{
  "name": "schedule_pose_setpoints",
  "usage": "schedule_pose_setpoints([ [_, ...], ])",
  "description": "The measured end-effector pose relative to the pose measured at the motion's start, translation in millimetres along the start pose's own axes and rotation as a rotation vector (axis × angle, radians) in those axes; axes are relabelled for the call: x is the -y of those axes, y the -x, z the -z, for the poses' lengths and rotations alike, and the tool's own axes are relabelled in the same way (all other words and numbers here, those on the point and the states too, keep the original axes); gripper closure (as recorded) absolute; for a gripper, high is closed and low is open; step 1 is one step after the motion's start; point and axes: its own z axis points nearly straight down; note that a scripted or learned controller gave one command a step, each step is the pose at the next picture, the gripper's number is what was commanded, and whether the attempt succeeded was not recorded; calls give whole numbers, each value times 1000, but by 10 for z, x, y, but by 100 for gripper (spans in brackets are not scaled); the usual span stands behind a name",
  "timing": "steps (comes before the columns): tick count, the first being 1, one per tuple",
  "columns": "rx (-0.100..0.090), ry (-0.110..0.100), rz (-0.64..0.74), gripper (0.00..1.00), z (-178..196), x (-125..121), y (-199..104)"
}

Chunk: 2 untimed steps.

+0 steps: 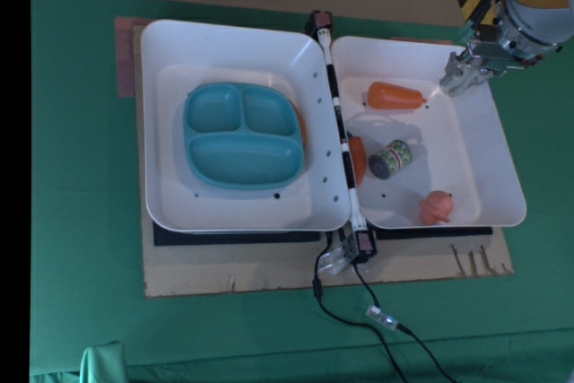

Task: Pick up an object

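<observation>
Orange carrot (395, 96) lies lengthwise left-right, just left of the pincer (457, 81); whether the pincer is released or clenched, I cannot tell.

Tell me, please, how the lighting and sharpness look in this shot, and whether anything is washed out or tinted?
In the camera view, a greenish-teal cast tints everything; the white bins are bright but keep their detail; soft shadows fall beside the carrot and the small can; the gripper looks slightly soft at its edges; the divided plate is sharp enough to show its three compartments.
</observation>
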Motion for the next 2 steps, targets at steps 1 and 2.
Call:
schedule_pose_setpoints([
  [1, 0, 0, 1, 100, 576, -489, 190],
  [2, 1, 1, 1, 100, 644, -796, 190],
])
